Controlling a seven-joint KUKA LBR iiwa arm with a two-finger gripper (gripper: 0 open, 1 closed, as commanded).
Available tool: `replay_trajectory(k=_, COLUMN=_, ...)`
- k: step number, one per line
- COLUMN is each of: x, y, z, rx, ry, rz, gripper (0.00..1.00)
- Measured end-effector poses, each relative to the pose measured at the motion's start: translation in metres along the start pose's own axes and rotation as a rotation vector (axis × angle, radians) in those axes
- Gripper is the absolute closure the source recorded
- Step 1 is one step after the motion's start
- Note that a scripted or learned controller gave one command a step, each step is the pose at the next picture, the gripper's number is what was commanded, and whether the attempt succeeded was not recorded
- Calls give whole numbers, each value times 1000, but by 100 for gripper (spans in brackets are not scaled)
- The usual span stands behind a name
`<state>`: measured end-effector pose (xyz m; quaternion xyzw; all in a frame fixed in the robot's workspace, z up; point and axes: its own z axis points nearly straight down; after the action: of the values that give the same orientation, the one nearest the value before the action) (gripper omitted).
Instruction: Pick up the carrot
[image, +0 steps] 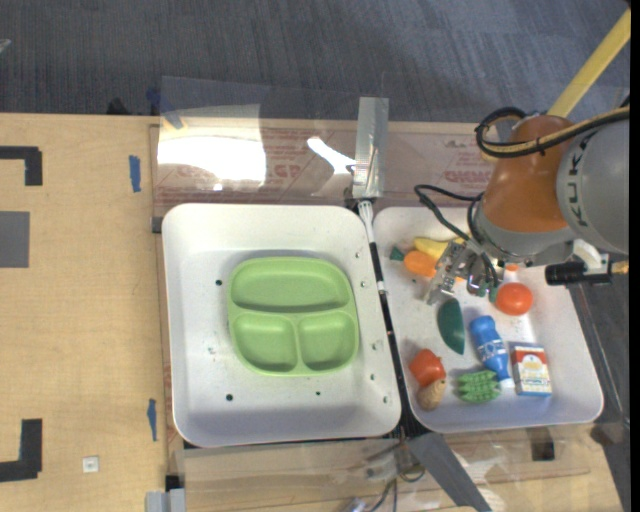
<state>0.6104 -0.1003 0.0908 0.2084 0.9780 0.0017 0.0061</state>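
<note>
On the left of the bench (70, 300) sits the left bin (190, 400), holding a green tray (293, 314) with one long compartment at the back and two smaller ones in front. Just to its right, edge to edge, is the right bin (580, 390), which holds all the small things. Near its back left corner lies the carrot (418, 262) — orange, with a bit of green at its left end, its long axis running roughly left to right and tilted slightly, the leafy end pointing toward the divide between the bins. A yellow piece (430, 246) lies touching it just behind. The gripper (462, 276) hangs just to the right of the carrot, close beside its right end, with nothing seen between its fingers; how far apart they stand I cannot tell. Below it lies a dark green vegetable (452, 325), lengthwise front to back, and further forward a red piece (427, 366) over a tan one (431, 395). Right of those are a leafy green bunch (477, 386), a blue bottle (489, 343), a small carton (531, 369) and — just behind it — a tomato (514, 298). The arm (530, 185), orange and grey, enters above the bin's back right.
</note>
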Motion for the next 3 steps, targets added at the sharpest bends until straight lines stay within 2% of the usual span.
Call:
replay_trajectory(k=1, x=1, y=-1, z=1, rx=2, ry=2, rz=0, gripper=0)
replay_trajectory(k=2, x=-18, y=17, z=2, rx=9, ry=15, rz=236, gripper=0)
replay_trajectory(k=3, x=-19, y=22, z=2, rx=6, ry=19, rz=509, gripper=0)
